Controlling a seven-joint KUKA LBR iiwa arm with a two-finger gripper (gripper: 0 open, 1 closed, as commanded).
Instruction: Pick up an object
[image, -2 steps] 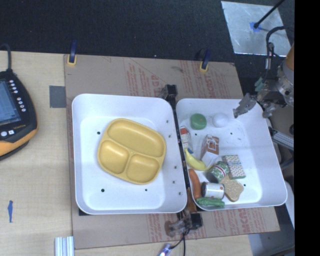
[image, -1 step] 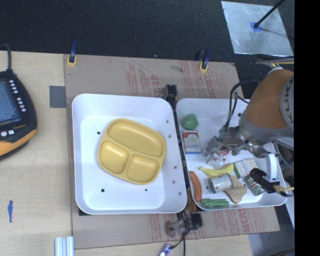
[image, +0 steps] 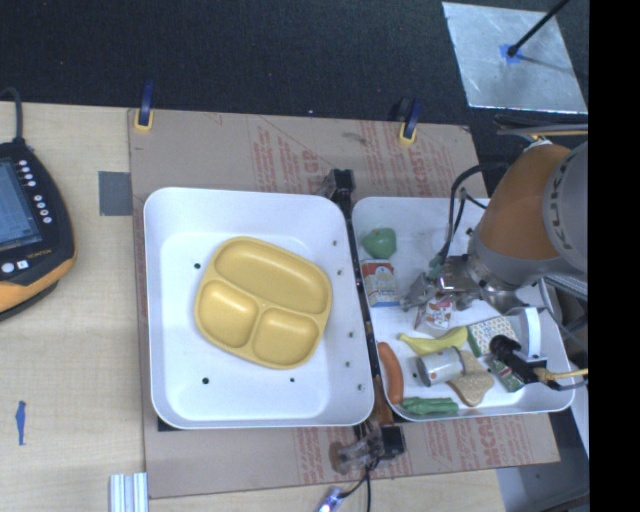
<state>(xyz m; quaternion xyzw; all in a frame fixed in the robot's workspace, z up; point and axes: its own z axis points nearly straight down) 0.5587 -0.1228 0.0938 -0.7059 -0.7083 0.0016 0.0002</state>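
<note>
Two bins sit on the table; the claw (image: 428, 292) hangs low in the right bin (image: 400, 215), just above a small can (image: 436, 313), its likely target. Claw opening cannot be judged. Banana (image: 432, 341) lies just below.

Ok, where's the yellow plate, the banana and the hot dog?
yellow plate (image: 263, 302): camera view, its middle divider.
banana (image: 432, 342): camera view, middle of its curve.
hot dog (image: 391, 371): camera view, its middle.

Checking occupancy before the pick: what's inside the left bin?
The left bin holds one yellow divided tray, lying flat with three compartments, all looking bare. The bin floor under the tray is covered and can't be seen.
</note>
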